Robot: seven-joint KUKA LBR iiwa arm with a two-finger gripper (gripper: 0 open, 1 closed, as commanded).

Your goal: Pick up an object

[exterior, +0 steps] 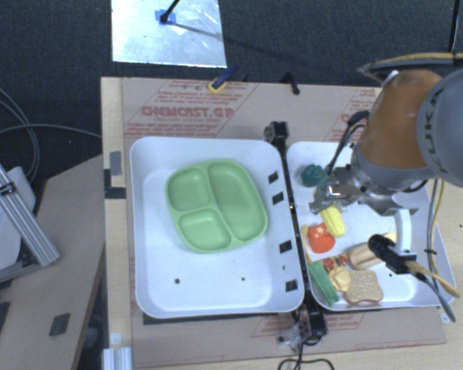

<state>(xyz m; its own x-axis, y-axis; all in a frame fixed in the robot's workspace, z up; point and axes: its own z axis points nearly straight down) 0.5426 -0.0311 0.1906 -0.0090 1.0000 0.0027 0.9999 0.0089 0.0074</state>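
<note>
From the camera view, the right bin (424,206) serves as landmark. The arm (417,129) reaches over it, and its pincer (328,199) hangs above the bin's left part, just beside a yellow toy (333,222); its opening cannot be judged and nothing visibly sits in it. A dark green piece (312,175) lies at the bin's upper left, a red toy (320,239) below the yellow one, a bread slice (364,287) near the bottom edge. Left of this bin, the left bin (154,284) holds a green divided plate (214,204).
</note>
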